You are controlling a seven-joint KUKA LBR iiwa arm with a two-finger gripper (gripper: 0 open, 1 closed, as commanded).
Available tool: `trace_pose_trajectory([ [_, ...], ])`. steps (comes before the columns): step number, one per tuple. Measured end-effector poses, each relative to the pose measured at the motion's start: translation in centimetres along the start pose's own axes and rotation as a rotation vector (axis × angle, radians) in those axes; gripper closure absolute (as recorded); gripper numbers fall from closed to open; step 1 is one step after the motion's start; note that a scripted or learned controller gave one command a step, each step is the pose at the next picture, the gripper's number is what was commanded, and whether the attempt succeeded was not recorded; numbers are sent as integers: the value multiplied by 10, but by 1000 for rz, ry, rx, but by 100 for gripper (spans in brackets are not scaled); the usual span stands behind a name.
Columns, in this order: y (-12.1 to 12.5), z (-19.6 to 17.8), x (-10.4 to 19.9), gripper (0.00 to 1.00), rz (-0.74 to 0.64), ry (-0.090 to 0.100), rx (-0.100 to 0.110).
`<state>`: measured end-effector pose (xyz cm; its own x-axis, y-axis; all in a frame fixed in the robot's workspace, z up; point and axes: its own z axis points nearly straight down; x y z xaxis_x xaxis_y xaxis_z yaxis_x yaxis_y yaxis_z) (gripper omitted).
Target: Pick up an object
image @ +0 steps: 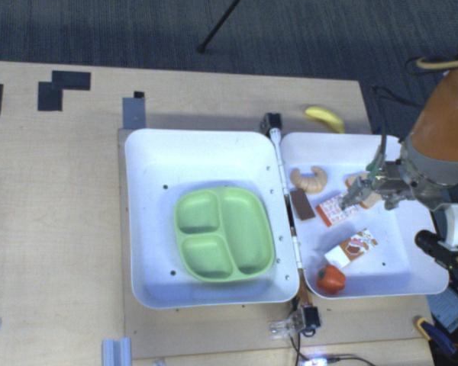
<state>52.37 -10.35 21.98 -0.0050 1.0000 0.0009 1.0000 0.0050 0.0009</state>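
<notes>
The arm (443, 128) is reaching in from the right over the right bin (412, 280), its orange band sitting above the grey wrist. The gripper (364, 191) is hanging low over the middle of that bin, and a pale tan object (369, 200) is showing right at its tip; whether the object is sitting between the fingers or merely lying under them cannot be told, and the spread of the pincer cannot be told either.

Just left of the gripper, a red-and-white packet (335, 210) is lying flat, its long axis running from near-left to far-right. Farther left and a little farther back, a croissant (311, 178) is curving with its ends pointing toward the near side. A dark brown bar (301, 203) is lying beside the bin's left wall, its length running far to near. Nearer, a small carton (351, 248) is resting on a slant, and a red tomato (332, 280) is sitting at the near-left corner.

The left bin (149, 204) is holding a green divided plate (224, 233). A banana (324, 117) is lying on the bench beyond the right bin.
</notes>
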Motion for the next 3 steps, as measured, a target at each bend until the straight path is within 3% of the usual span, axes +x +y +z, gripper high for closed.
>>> trace_pose_trajectory([
  [1,9,125,-33,0,2,-1,-4],
  [2,9,115,-33,100,2,0,-4],
  [3,2,35,32,100,0,0,-3],
])
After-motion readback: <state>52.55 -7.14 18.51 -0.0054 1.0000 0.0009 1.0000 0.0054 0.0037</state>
